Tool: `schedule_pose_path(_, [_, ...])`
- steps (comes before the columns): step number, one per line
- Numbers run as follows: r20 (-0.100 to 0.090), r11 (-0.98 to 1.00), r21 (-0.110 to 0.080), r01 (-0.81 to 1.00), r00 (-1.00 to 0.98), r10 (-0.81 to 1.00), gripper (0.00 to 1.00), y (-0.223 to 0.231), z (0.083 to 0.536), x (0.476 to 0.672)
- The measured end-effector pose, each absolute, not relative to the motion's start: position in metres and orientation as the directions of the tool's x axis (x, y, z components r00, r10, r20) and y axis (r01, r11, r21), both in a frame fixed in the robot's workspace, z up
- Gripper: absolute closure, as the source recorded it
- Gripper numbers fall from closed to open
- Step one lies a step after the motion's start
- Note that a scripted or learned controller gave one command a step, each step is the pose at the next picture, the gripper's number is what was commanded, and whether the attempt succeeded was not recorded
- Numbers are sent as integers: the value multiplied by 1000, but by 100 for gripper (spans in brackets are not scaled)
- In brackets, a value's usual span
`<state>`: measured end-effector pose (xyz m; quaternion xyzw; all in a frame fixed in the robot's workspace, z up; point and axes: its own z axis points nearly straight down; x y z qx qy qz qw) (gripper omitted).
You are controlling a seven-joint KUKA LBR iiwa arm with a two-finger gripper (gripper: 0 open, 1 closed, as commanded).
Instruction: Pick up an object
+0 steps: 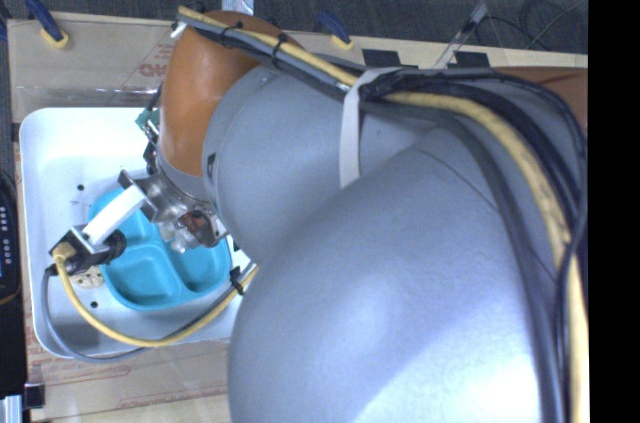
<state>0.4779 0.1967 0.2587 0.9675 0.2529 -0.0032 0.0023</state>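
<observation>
Gripper (pixel 190 226) detail is hard to read: it shows as a dark, metallic cluster pressed low over the left white bin (pixel 60 136), and whether it is open or closed cannot be told (its tip is lost in shadow against what lies below). It sits directly over the far right part of a blue dish (pixel 150 276); contact between the two cannot be judged.

The dish lies in the near right part of the bin. It is glossy plastic with rounded corners and moulded compartments divided by a raised rib, and its far edge is hidden under the gripper.

The arm (pixel 400 241) comes in from the right and bends steeply down into the bin. Its smooth grey casing is very close to the camera and covers most of the bench (pixel 90 46) right of the bin. The orange band (pixel 200 91) curves above the wrist.

A small teal thing (pixel 148 121) peeks out at the bin's far right edge, mostly covered by the band and too little exposed to identify. Two blue clamps (pixel 45 21) grip the bench's far edge.
</observation>
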Motion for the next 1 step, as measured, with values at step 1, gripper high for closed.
schedule_pose_path(1, [-11,-968,2,251,968,251,100,150,184,488])
